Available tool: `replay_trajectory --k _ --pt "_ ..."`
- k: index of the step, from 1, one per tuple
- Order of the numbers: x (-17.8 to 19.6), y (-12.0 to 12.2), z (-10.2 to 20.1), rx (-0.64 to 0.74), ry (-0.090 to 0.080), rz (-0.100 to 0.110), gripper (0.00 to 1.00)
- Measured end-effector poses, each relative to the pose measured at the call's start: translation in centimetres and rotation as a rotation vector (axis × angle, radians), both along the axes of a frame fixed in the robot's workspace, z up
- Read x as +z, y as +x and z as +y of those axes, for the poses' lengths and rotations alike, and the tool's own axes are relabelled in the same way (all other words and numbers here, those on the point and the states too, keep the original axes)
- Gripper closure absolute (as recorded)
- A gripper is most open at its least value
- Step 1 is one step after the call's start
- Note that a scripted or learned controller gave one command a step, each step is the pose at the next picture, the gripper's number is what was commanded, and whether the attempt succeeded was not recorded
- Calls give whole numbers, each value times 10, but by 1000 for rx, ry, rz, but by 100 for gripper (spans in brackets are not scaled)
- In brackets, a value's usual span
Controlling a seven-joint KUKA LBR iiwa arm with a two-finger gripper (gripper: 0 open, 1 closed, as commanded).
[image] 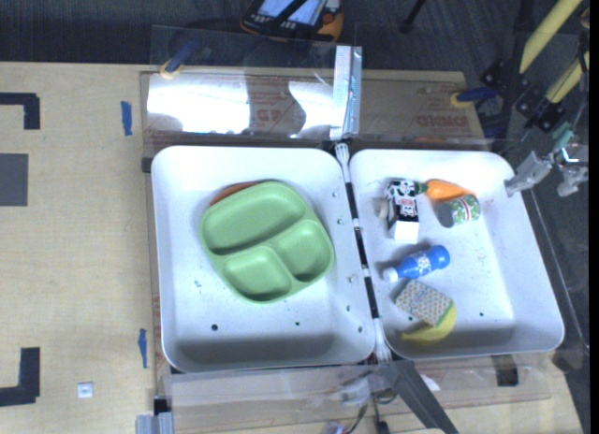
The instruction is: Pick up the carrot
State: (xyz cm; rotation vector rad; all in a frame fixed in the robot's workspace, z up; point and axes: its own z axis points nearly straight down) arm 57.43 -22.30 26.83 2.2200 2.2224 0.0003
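The left bin (178, 264) holds a green divided plate (267, 240), lying slightly askew with something orange-brown peeking from under its upper left edge; none of this bears on the job. Across the divider, the right bin (538, 320) carries a small cluster: a black-and-white carton-like object (403, 206) near its upper left, a blue bottle (418, 264) below that, and a patterned sponge-like piece on something yellow (427, 311) toward the near wall. The carrot (444, 189) lies in the upper middle of this bin, just right of the black-and-white object, its long axis running roughly left to right, and its right end touching or very close against a green-and-grey can-like item (459, 209) just below it. Farther right, at the bin's upper right corner and over its rim, is the gripper (543, 166), so the carrot lies to its left and slightly lower in the view, with bare bin floor between them. The gripper has nothing in its grasp as far as can be seen; how wide it stands I cannot tell at this size. A grasp across the carrot's short width looks most sensible, though the neighbouring can may crowd one side
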Motion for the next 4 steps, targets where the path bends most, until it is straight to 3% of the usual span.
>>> replay_trajectory --k 1,2,3,4 --pt "-48 70 2 34 -2 -3 0" --pt "-142 93 13 180 0 -1 0" --pt "-152 93 33 59 1 0 0" --pt "-180 93 32 175 8 7 0"
